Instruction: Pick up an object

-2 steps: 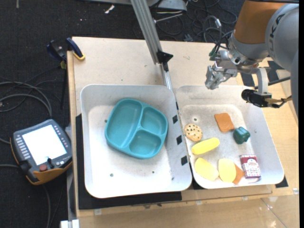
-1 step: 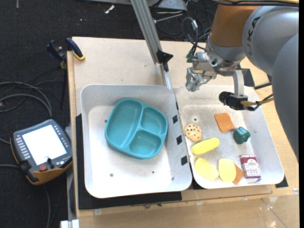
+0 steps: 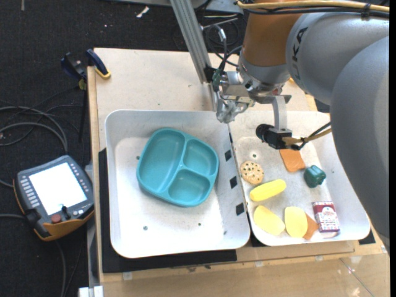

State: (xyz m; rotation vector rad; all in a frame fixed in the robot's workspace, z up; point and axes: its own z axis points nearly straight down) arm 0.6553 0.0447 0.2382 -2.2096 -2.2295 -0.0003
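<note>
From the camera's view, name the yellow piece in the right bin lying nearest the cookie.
The long yellow piece, tilted, right beside the cookie. The other two yellow pieces lie lower, nearer the bin's front edge.

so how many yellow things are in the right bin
3, all in the right bin: a long one below the cookie, and two side by side at the front edge. The arm may hide more.

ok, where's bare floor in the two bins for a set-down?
Left bin: bare strip around the blue divided plate, widest along the near edge. Right bin: crowded; cookie, yellow pieces, green block, red box. Small gap beside the cookie.
</note>
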